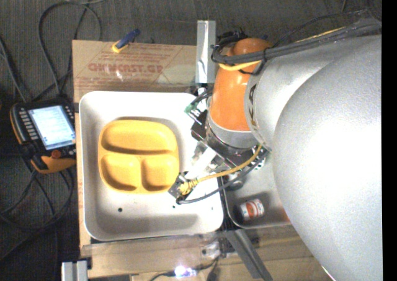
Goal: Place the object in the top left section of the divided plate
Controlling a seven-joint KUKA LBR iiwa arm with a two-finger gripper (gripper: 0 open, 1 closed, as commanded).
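Observation:
A yellow divided plate (140,156) lies in the left white bin (99,218). It has one long section across the far side and two smaller sections on the near side, and all three look bare. My gripper (201,159) hangs below the orange wrist band, just off the plate's right rim, near the wall between the two bins. The wrist hides its fingertips. A small red and white can-like object (252,209) lies in the right bin (236,218), close to its near left corner and partly under the arm.
The grey arm covers most of the right bin. Flat cardboard (133,69) lies behind the left bin with a small blue and yellow item (126,39) on it. A teach pendant (46,126) rests on the floor at left, among cables.

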